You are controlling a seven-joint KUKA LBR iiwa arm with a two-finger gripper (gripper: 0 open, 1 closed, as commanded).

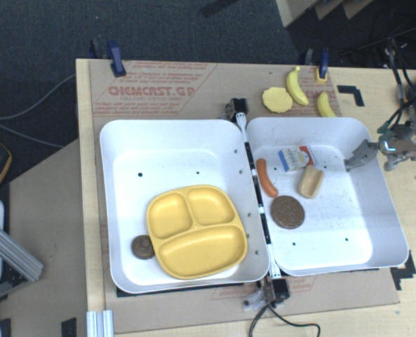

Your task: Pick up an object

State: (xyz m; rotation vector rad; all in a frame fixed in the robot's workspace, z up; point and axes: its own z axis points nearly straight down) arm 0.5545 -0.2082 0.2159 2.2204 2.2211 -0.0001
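The right bin holds a red-orange sausage, a small blue, white and red carton, a tan bread roll and a round brown cookie. My gripper hovers over the bin's far right rim, to the right of the carton and roll and apart from them. Its fingers stand open with nothing between them. The left bin contains a yellow divided plate and a small brown disc at the plate's left.
Behind the right bin, on the bench, lie two yellow bananas and a yellow round piece. A black hinge strip runs between the bins. Cables hang at the far right by the arm.
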